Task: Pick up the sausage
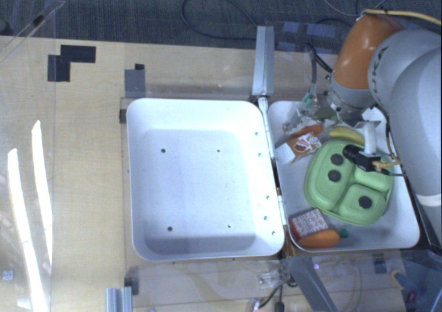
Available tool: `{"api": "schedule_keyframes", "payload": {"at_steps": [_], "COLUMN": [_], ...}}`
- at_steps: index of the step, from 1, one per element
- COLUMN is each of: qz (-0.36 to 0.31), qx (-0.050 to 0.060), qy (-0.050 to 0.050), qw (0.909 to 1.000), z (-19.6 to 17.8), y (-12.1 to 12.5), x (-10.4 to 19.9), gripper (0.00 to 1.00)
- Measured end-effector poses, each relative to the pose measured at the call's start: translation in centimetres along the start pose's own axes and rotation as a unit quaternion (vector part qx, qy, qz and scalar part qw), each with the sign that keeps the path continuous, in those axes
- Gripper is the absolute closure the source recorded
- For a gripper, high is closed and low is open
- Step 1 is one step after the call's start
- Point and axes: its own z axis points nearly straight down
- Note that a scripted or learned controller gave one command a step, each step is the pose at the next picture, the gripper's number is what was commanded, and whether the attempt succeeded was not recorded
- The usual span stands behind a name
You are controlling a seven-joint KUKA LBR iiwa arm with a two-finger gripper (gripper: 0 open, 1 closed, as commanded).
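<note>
Sausage (304,143) lies in the right bin (407,235), just beside a green tray (345,183). Gripper (314,107) hovers near it; whether it pinches anything, I cannot tell.

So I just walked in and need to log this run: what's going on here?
A grey arm with an orange band reaches in from the right over the far end of the right bin. That bin holds a green compartment tray, a banana, a brown packet, a small checkered box and an orange sausage-like item at its near edge. The arm is at the opposite end from that item, which lies untouched. Beside it sits the left bin.
</note>
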Motion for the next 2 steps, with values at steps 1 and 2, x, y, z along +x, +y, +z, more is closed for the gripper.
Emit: {"api": "schedule_keyframes", "payload": {"at_steps": [1,2], "qz": [-0.002,-0.002], "qx": [0.003,0.000], "qy": [-0.001,-0.002], "qw": [1.0000,1.0000], "z": [-0.99,-1.07], "y": [-0.15,-0.04], "x": [-0.07,-0.07], "gripper": [1.00,0.00]}}
